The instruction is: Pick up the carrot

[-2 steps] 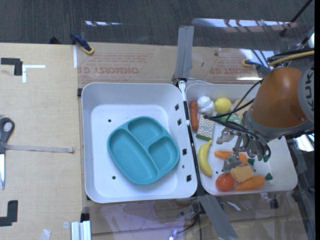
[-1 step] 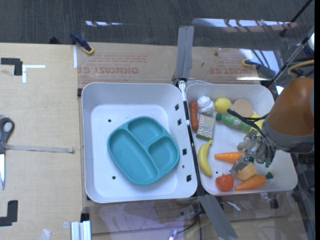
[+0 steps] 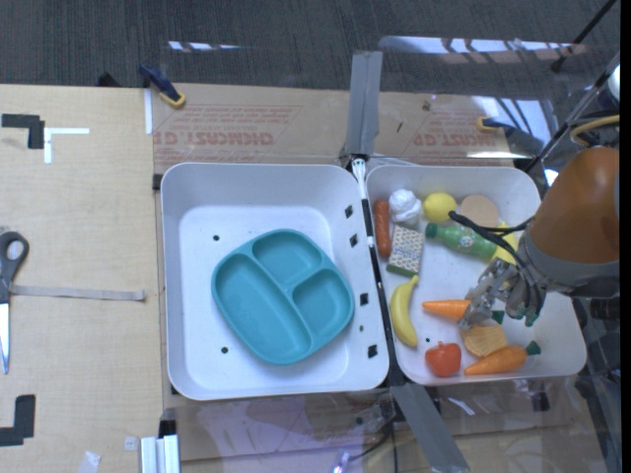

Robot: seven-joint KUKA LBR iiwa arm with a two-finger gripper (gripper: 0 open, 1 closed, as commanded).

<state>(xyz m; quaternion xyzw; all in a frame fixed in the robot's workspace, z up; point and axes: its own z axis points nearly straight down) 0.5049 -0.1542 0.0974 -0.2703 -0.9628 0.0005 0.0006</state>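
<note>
The hand (image 3: 503,299) hangs low in the right bin (image 3: 552,363), by its 3 o'clock wall; whether it is open or closed I cannot tell, and nothing shows gripped in it. Two carrots lie close. The small carrot (image 3: 446,309) sits just beside the hand at its 9 o'clock, long axis running 9 to 3, tip pointing to 9, thick end against the hand. The big carrot (image 3: 498,361) lies near, at the hand's 6 o'clock, tilted slightly, tip toward 8, green stub toward 2. A cookie (image 3: 484,340) sits between hand and big carrot. The small carrot looks the nearer target. Beyond: tomato (image 3: 444,360), banana (image 3: 401,311), and a teal plate (image 3: 283,297) in the left bin (image 3: 177,294).
</note>
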